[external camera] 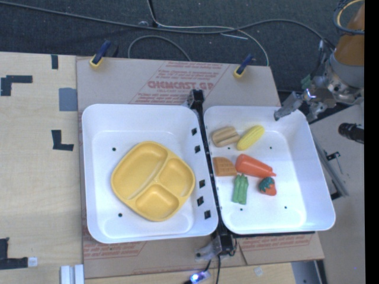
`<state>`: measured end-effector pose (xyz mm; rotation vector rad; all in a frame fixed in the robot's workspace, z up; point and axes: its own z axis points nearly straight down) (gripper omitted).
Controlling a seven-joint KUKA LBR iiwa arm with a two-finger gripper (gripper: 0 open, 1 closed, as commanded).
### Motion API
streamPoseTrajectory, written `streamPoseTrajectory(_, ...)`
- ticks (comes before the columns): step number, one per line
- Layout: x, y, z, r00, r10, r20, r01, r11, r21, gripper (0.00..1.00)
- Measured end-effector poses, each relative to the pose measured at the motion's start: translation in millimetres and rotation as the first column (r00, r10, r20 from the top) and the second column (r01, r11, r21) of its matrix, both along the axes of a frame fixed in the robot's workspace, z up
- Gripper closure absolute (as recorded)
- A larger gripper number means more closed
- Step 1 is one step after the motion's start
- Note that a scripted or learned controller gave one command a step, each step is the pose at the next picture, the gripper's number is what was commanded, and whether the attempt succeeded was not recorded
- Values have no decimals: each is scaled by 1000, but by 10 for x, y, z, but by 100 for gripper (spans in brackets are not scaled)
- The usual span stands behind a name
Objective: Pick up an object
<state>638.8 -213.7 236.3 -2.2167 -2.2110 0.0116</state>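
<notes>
Gripper (288, 109): hung above right bin's (314, 170) far corner; finger state cannot be told.
Orange plastic carrot (254, 165): lying down-left of gripper, well apart.
Yellow divided plate (153, 180): left bin.

Dark carpet (237, 5) crossed by cables (195, 25) behind a wooden bench (35, 176).

Toy veg (254, 165) in rt bin (314, 158).

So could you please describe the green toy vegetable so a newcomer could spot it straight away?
Look in the right white bin, where a handful of toy foods lie in a cluster. At the cluster's lower edge, below the orange carrot, lies the green vegetable. It is the cluster's one all-green piece; the small red piece beside it has just a green top.
</notes>
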Motion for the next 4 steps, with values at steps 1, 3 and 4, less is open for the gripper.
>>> streamPoseTrajectory(1, 23, 8, 75, 1000, 4, 11, -4, 1000, -3, 0)
streamPoseTrajectory(3, 55, 115, -1067, 1000, 5, 5, -5, 1000, -2, 0)
streamPoseTrajectory(4, 101, 128, -1444, 1000, 5, 21, -5, 1000, 1, 0)
